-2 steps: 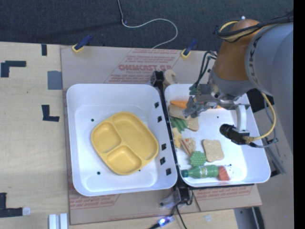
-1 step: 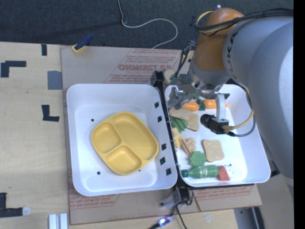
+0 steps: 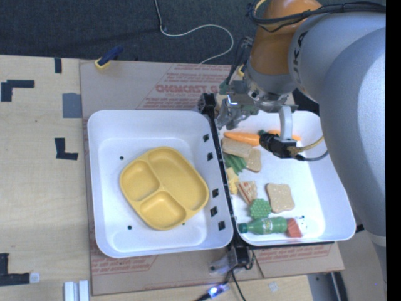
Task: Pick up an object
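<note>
The right bin (image 3: 322, 187) holds several toy foods. An orange carrot (image 3: 241, 138) lies near its far left corner, with a bread slice (image 3: 240, 149) just below it. Further down are a green leafy piece (image 3: 235, 163), a striped wedge (image 3: 247, 192), a tan toast square (image 3: 280, 197) and a green bottle (image 3: 266, 226) on its side. My gripper (image 3: 234, 109) hangs over the bin's far left corner, just above the carrot and close to the divider between the bins. Nothing shows held in it.
The left bin (image 3: 103, 168) carries a yellow divided plate (image 3: 164, 187). A red piece (image 3: 294, 231) lies by the bottle's end. A white cable (image 3: 188, 30) loops behind the bins. The arm's grey bulk covers the right bin's far right side.
</note>
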